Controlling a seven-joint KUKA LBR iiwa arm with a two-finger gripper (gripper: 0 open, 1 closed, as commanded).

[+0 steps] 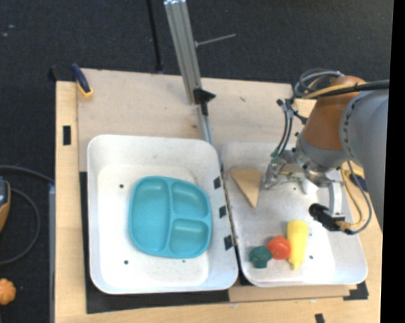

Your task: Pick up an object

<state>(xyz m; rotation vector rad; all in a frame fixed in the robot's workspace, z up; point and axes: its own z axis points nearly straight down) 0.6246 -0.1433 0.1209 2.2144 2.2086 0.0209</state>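
In the right bin (342, 260) lie a tan wedge-shaped block (247, 185) near its left wall, and a yellow banana-like piece (297, 242), a red-orange round piece (278, 246) and a dark green piece (259, 256) toward the front. My gripper (277, 175) hangs low over the bin's back part, just right of the tan wedge, close to its right edge. Nothing shows between its fingers. The grey arm with its orange band (328, 123) comes in from the right.
The left bin (109, 160) holds a turquoise divided plate (170, 216). A slanted aluminium post (184, 46) rises behind the bins. Black cables (330, 220) trail over the right bin's right side. A small orange ball (2, 290) lies off the bench at the lower left.
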